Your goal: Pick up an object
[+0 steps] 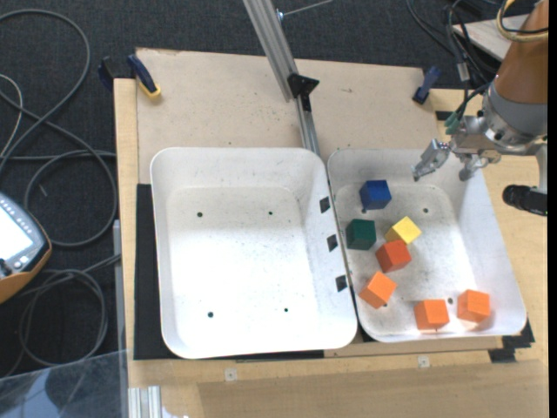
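Wooden bench (226, 103) with two white bins: cubes cluster in the right bin (487, 233), blue cube (375, 193) nearest the gripper (446, 164), which hovers spread and empty, ready to descend.

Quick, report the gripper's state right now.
Gripper: open, holding nothing, above the far edge of the right bin, with the blue cube nearest.
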Tool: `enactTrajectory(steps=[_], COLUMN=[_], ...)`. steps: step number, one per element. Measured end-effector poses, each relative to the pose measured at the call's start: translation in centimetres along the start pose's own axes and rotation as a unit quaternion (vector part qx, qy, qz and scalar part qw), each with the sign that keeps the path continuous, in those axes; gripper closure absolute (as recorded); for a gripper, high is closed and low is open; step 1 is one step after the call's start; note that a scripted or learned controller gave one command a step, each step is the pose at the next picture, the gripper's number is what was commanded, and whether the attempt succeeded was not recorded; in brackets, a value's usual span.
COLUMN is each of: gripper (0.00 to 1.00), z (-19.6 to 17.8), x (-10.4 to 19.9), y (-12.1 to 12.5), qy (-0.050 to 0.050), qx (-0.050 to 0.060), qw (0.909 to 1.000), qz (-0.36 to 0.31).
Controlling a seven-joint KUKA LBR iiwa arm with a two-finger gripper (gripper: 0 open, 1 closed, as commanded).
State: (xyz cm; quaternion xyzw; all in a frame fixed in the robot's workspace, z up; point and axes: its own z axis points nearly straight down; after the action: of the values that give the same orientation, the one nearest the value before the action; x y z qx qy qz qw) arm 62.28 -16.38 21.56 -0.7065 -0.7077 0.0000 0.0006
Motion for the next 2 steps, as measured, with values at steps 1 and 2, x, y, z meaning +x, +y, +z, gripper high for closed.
enactTrajectory(steps=[1,2], gripper=[0.0,0.0], z=[0.0,4.5], x=[0.0,0.5], y=[0.0,0.5], qy=[0.0,0.0], qx=[0.0,0.002], qw=[1.0,1.0], qz=[0.0,0.0])
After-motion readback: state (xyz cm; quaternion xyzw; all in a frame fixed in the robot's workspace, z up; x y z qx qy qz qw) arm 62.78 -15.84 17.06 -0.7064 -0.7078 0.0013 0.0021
